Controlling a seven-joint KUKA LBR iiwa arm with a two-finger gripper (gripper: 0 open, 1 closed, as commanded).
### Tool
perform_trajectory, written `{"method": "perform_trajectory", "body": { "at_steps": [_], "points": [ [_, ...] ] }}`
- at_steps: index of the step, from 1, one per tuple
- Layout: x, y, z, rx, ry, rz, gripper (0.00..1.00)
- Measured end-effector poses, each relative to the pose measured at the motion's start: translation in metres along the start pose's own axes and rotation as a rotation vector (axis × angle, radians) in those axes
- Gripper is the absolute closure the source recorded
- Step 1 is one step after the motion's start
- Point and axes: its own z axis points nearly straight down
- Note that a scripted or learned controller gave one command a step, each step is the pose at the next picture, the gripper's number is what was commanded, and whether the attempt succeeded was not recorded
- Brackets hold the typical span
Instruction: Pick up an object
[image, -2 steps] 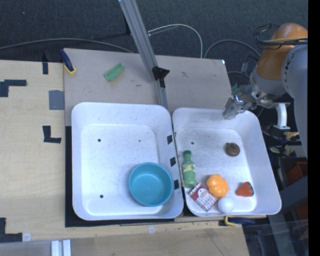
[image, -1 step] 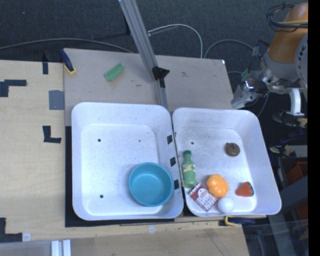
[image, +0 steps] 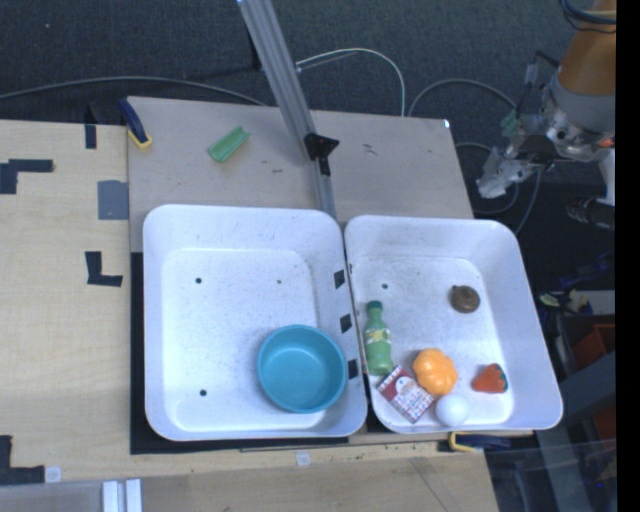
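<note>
While the arm sits at the far right, beyond the bins, its gripper (image: 497, 180) hangs off the bench over the dark floor. The right bin (image: 520, 262) holds a green bottle (image: 377, 338), a brown lump (image: 464, 298), an orange fruit (image: 435, 370), a red piece (image: 489, 379), a white ball (image: 452, 409) and a small packet (image: 404, 393). A blue bowl (image: 301, 368) rests in the left bin (image: 170, 250), near its right side

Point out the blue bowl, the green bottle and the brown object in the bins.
blue bowl (image: 300, 368), camera view, on its inside floor.
green bottle (image: 378, 343), camera view, on its body below the neck.
brown object (image: 464, 298), camera view, on its top middle.
</note>
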Motion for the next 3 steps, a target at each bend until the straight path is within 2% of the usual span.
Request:
{"method": "perform_trajectory", "body": {
  "at_steps": [1,2,3],
  "points": [
    [0.051,-0.017,0.003,0.007,0.003,-0.003,1.00],
    [0.107,-0.022,0.001,0.006,0.003,-0.004,1.00],
    [0.151,-0.036,0.016,0.009,0.003,-0.003,1.00]
  ]
}}
